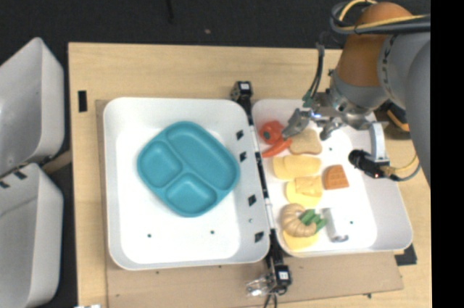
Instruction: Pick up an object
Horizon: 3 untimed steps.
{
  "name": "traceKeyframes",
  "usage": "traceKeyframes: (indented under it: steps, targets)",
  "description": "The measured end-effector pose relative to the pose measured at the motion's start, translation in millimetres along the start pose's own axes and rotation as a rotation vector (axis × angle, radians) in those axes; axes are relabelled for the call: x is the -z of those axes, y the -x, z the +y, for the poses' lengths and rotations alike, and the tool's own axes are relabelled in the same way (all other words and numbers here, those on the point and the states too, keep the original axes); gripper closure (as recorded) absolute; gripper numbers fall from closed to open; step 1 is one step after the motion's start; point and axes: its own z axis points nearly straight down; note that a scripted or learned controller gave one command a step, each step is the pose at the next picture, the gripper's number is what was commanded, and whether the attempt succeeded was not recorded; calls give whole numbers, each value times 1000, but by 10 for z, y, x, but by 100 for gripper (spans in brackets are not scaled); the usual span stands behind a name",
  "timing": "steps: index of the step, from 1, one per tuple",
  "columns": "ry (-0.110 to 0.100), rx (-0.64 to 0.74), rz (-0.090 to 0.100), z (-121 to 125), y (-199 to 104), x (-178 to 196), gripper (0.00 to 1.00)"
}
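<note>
Nothing is lifted yet, we judge: the end effector [312,123] hangs with fingers spread and released just above the pale food piece [306,143], which lies in the right bin [388,227]; grasping and raising remain

arm [391,46] cut off at right edge

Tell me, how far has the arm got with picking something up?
Nothing looks lifted yet. The gripper sits low in the right bin, its open fingers straddling a pale, beige food piece beside the red-orange piece. The other toy foods lie on the bin floor, and the blue tray rests in the left bin. What is left: closing on a piece and raising it.
</note>
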Motion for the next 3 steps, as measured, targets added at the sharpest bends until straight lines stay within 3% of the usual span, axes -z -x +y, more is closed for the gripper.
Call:
traceKeyframes:
  steps: [1,2,3]
  targets:
    - [9,-4,0,18,9,-503,0]
    - [12,-4,2,38,12,-359,100]
    - [13,1,-1,88,60,274,100]
